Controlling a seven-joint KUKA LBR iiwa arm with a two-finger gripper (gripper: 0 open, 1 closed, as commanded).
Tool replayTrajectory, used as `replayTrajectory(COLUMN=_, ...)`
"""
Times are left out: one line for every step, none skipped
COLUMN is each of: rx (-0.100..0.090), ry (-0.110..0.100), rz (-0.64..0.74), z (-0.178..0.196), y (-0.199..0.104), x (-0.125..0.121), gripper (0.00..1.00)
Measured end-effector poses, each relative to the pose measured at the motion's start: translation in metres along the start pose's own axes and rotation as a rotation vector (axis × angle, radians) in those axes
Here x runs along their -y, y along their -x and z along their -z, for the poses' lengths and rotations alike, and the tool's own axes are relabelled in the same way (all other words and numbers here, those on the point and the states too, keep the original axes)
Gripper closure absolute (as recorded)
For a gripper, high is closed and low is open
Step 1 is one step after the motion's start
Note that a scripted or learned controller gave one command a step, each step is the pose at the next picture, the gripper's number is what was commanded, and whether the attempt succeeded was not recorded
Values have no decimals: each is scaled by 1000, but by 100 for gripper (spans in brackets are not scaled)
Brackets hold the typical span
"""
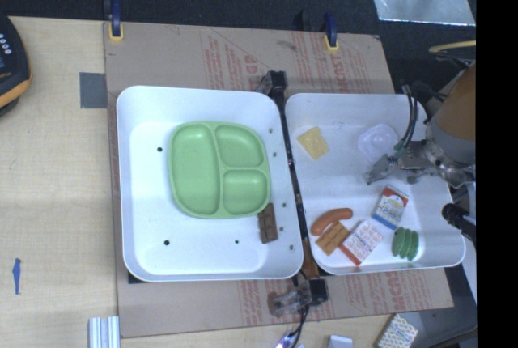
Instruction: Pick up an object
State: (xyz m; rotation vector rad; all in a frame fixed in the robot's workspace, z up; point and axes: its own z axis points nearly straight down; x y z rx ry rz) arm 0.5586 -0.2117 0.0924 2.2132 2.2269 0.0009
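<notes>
My pincer (pixel 387 169): over the right shallow white plastic bin (pixel 340 108), low above its floor; my two dark fingers stand wide apart, with nothing between them.
My arm: grey, with an orange band, coming in across that bin's right wall.
Clear plastic cup (pixel 377 142): just beyond my pincer, toward the bin's far wall; I cannot tell whether a finger touches it.
Pale yellow square slab (pixel 313 142): on the bin floor, toward its left wall.
Small red, white and blue packet (pixel 390 208): just nearer than my pincer, apart from it.
Orange sausage-shaped piece (pixel 332 218): near the bin's front left.
Red and white flat packet (pixel 362 242): at the front wall.
Green ridged piece (pixel 405 244): front right corner.
Light green divided plate (pixel 218 169): in the left white bin (pixel 146 257).
Small brown block (pixel 266 223): just by the plate's near right corner.
</notes>
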Motion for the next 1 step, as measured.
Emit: replayTrajectory(rx=-2, ry=-9, rz=-2, z=-1, y=-1, x=33, gripper=0)
